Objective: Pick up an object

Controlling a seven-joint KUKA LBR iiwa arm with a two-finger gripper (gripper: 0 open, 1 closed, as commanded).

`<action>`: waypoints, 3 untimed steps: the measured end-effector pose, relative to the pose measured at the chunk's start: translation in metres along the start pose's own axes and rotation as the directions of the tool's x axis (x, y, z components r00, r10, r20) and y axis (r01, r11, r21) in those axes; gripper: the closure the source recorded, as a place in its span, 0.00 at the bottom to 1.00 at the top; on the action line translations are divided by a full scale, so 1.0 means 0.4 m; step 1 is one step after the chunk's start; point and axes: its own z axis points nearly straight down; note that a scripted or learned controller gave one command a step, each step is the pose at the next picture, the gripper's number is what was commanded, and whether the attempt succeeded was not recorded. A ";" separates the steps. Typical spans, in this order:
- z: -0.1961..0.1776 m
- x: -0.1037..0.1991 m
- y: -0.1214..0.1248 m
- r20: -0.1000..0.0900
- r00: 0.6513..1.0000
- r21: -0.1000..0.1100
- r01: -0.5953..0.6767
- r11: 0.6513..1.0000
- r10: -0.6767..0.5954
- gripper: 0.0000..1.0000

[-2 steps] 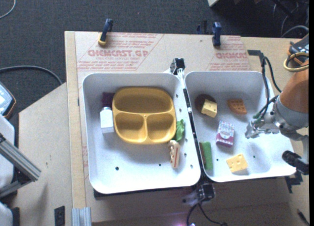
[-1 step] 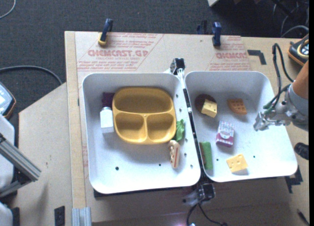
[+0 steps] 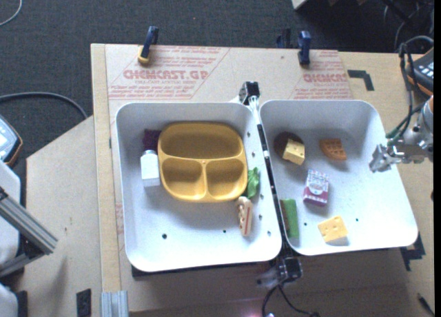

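Observation:
My gripper [image 3: 381,159] hangs over the right bin's [image 3: 386,205] right side, near its rim, with no object seen under or in it. In that bin lie a cheese wedge [image 3: 295,151] on a dark brown piece [image 3: 282,142], an orange waffle-like piece [image 3: 333,148], a small red-and-white carton [image 3: 316,188], a green stick [image 3: 290,218] and a second cheese wedge [image 3: 333,230]. All of them lie to the gripper's left, apart from it.
The left bin [image 3: 138,233] holds a yellow divided plate [image 3: 203,160], a white bottle [image 3: 150,168], a purple piece [image 3: 151,136], a green item [image 3: 253,183] and a hot-dog-like toy [image 3: 244,215]. Clamps [image 3: 147,45] stand on the board's far edge.

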 end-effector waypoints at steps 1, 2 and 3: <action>-0.057 -0.001 0.003 -0.001 1.000 0.001 0.000 1.000 0.000 1.00; -0.036 0.117 0.009 -0.007 1.000 0.009 0.004 1.000 -0.004 1.00; -0.048 0.262 -0.007 -0.007 1.000 0.009 0.005 1.000 -0.005 1.00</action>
